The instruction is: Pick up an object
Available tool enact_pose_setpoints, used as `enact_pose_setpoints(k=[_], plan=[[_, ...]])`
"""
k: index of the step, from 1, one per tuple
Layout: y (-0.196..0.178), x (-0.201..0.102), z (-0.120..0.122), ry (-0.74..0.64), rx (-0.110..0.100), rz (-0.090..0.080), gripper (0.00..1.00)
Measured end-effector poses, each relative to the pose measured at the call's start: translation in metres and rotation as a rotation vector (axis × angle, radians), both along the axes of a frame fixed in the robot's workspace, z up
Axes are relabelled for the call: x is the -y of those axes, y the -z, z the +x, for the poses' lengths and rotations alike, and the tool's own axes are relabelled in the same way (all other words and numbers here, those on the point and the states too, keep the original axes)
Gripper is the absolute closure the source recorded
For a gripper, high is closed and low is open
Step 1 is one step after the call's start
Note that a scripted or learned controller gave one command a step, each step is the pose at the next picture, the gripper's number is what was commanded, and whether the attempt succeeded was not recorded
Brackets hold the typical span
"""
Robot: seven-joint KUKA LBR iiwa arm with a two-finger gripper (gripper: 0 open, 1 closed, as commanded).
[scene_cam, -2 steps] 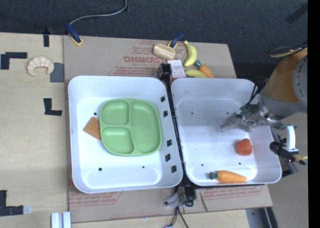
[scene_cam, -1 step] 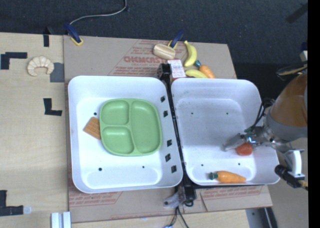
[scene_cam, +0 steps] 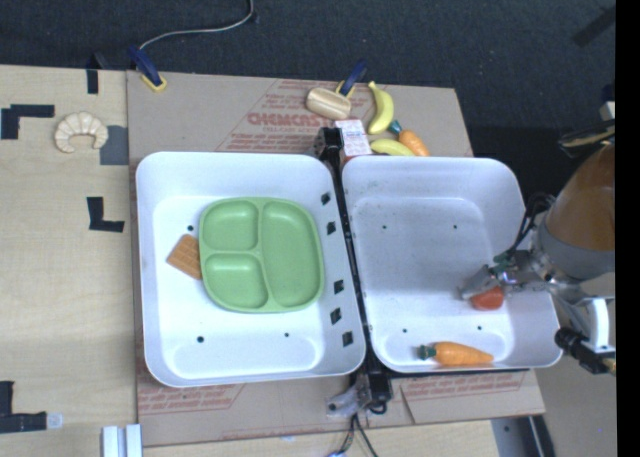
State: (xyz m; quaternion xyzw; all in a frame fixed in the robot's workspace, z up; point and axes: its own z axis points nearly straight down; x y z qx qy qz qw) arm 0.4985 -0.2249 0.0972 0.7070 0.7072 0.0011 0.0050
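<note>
- The grey arm with the orange band reaches into the right shallow white bin (scene_cam: 430, 180) from 3 o'clock, and its end effector (scene_cam: 488, 285) is low over the bin floor.
- A small red rounded object (scene_cam: 488, 299) lies directly under the tips, at about 4 o'clock from the bin centre; it seems the target of this try.
- I cannot tell if the end effector is apart or together, because the tips are too small and blurred.
- To do this step well, I judge the tips must go one on each side of the red object, close, and only then lift straight up.
- The orange plastic carrot (scene_cam: 460, 353) lies near, at 6 o'clock of the bin, and should not be pushed.
- The green divided plate (scene_cam: 262, 253) is in the left bin, well apart.
</note>
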Motion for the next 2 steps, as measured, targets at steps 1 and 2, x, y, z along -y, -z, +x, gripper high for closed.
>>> enact_pose_setpoints(k=[1,2], plan=[[0.01,-0.069,0.01,-0.001,-0.001,0.004,1.0],[-0.087,-0.155,0.033,-0.002,-0.008,0.006,1.0]])
